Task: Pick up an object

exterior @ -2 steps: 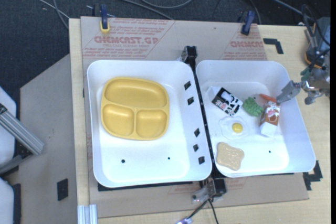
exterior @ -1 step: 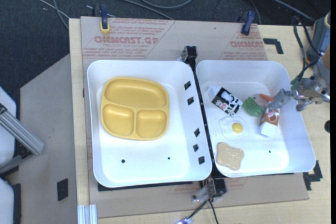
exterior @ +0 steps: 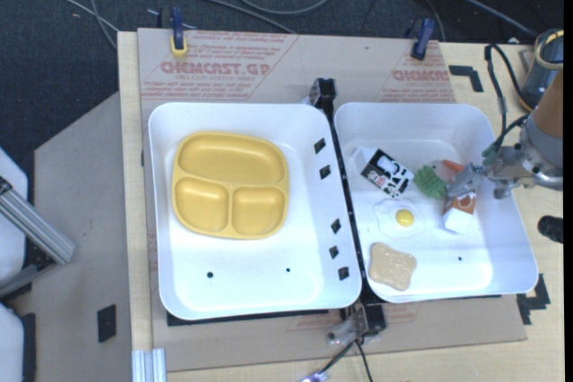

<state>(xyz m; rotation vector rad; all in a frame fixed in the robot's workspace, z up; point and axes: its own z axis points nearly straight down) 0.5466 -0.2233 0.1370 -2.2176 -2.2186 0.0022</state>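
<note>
My gripper (exterior: 465, 185) reaches in from the right and hangs low over the right bin (exterior: 501, 277), near its right side. Directly under and in front of it lies a small white and red-orange block (exterior: 460, 214); I cannot tell whether the gripper touches it. Just left of the gripper are a green leafy piece (exterior: 430, 182) and an orange bit (exterior: 451, 165). A fried egg toy (exterior: 400, 217) lies mid-bin, a slice of toast (exterior: 392, 267) near the front edge, and a black-and-white packet (exterior: 386, 173) toward the back left.
The left bin (exterior: 179, 282) holds a yellow divided plate (exterior: 230, 184) in its back half. A black divider with clips (exterior: 333, 192) runs between the bins. Cables (exterior: 498, 76) trail along the bench's right side near the arm.
</note>
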